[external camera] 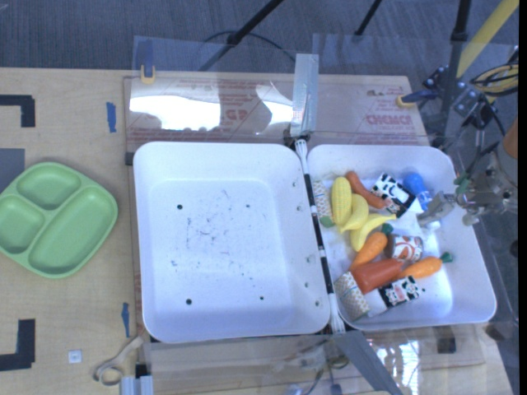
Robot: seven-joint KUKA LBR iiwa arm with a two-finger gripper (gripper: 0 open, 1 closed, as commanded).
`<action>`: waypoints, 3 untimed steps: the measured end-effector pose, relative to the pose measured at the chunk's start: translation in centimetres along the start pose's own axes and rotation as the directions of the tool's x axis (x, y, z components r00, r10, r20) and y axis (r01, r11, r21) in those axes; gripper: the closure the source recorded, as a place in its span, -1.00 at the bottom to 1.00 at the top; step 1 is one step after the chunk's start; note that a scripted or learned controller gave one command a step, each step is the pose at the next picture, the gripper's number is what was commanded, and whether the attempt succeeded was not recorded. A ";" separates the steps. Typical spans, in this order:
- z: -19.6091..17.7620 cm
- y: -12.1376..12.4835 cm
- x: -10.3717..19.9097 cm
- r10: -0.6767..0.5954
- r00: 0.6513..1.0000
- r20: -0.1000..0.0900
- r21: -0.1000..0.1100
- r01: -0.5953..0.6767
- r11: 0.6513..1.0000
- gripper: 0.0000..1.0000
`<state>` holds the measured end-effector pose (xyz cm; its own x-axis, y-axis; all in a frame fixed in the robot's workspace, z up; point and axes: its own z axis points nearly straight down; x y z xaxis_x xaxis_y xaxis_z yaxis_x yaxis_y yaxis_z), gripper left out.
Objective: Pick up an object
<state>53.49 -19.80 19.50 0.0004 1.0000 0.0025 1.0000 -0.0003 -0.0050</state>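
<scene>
While the gripper [434, 211] hangs at the right bin's [478, 299] far right side, we read its metal tip as reaching in over the toys near the blue object [416, 184], but the view is too small for us to tell how wide the pincer stands, and we see nothing between its tips. The things to pick are piled in that right bin: a yellow corn cob [341, 197], a banana [362, 221], carrots [370, 248], a red block [380, 273] and two black-and-white cartons [390, 190]. We judge them light, hollow plastic toys, stiff and somewhat slick, so a rounded one could squirt out of a pinch. The carrot [425, 267] lying at the pile's edge looks the easiest: we would take it across its thick middle. The left bin [152, 245] and the green tray [16, 249] lie well apart.
</scene>
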 end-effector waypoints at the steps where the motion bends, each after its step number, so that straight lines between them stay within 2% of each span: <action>1: 3.4 1.7 -1.5 -0.232 0.973 0.000 -0.001 0.232 0.973 -1.00; 2: 6.3 6.2 -0.2 -0.585 0.811 0.005 -0.004 0.585 0.811 -1.00; 3: 5.5 6.4 -0.3 -0.582 0.813 0.006 -0.006 0.582 0.813 1.00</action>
<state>59.86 -20.12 13.95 -0.5813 0.8137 -0.0007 0.8137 0.5813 0.0033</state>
